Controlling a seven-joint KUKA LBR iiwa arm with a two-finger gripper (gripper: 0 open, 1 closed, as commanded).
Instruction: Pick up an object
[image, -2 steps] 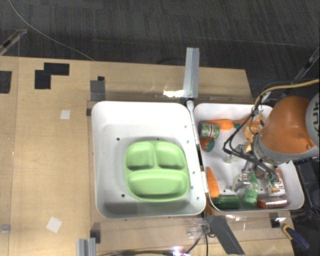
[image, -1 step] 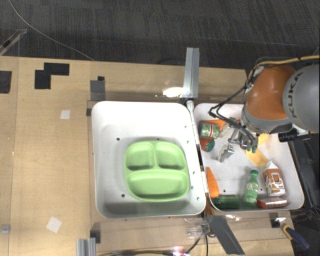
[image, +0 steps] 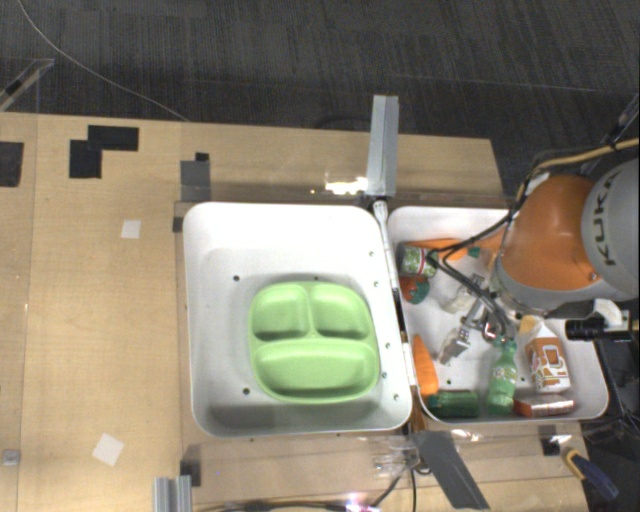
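Two metal fingers of the gripper (image: 460, 343) hang low over the right bin (image: 600, 400); I cannot tell how wide they stand, and nothing shows between them. Just beside it to the right stands a green plastic bottle (image: 502, 375). Farther left, the left bin (image: 205, 300) carries a smooth green divided plate (image: 313, 338).

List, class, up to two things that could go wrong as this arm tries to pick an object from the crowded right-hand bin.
1. The gripper hangs among tightly packed items: the green plastic bottle, the orange carrot-shaped toy and the dark green cucumber-shaped toy. It may nudge or catch the wrong one.
2. Items lying against the white right-hand bin wall may leave too little finger room.
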